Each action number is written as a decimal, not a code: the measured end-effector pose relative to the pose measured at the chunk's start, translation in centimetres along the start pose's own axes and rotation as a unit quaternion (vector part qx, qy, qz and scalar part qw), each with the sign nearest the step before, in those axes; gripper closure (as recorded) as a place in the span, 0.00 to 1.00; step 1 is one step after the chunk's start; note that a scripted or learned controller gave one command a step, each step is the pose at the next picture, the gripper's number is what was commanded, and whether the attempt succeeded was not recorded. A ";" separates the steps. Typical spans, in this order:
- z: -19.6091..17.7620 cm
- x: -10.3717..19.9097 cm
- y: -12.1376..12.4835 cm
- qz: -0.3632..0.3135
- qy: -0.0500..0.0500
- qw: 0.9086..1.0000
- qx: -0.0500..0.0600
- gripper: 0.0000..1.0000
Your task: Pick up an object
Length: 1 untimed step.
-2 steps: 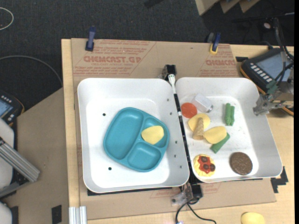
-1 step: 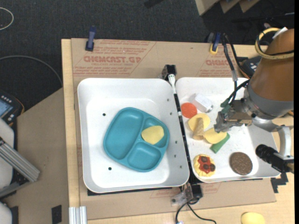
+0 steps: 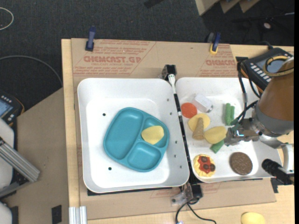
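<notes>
The gripper (image 3: 235, 135) sits low in the right bin (image 3: 219, 84), at the end of the grey arm (image 3: 275, 108) that reaches in from the right, and whether it is apart or together cannot be told, since the dark wrist parts blur into each other there. Just to the left of the gripper lies a yellow piece (image 3: 215, 134), touching or nearly touching it, with a small green piece (image 3: 217, 147) just below that one. Above the gripper and slightly left, a green pod (image 3: 229, 114) lies upright along the bin. Further left of the gripper a tan cone (image 3: 199, 129) rests on a yellow disc (image 3: 197, 121), and an orange-red round piece (image 3: 188, 109) lies above them, beside a white scrap (image 3: 203, 102). Below the gripper, close by, a brown round cookie (image 3: 241, 163) lies flat, and to its left sits a small pizza (image 3: 204, 165) with red topping, near the front wall of the bin. Well to the left of the gripper, across the divide between the bins, the left bin (image 3: 93, 97) holds a blue divided plate (image 3: 133, 139), and a pale yellow piece (image 3: 153, 134) lies in the plate's upper right compartment. Both bins stand on the cardboard-covered bench (image 3: 117, 57).
</notes>
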<state>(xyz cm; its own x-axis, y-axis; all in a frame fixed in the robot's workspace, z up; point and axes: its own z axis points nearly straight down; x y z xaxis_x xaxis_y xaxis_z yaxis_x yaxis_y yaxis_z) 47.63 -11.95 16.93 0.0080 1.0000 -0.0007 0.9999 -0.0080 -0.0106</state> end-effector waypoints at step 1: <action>-1.6 11.7 0.2 -0.010 0.003 1.000 -0.006 1.00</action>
<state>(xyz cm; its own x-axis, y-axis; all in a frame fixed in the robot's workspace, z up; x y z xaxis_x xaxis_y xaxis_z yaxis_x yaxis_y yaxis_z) 47.96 -0.24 18.49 -0.0122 0.9999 0.0051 0.9999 0.0122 0.0009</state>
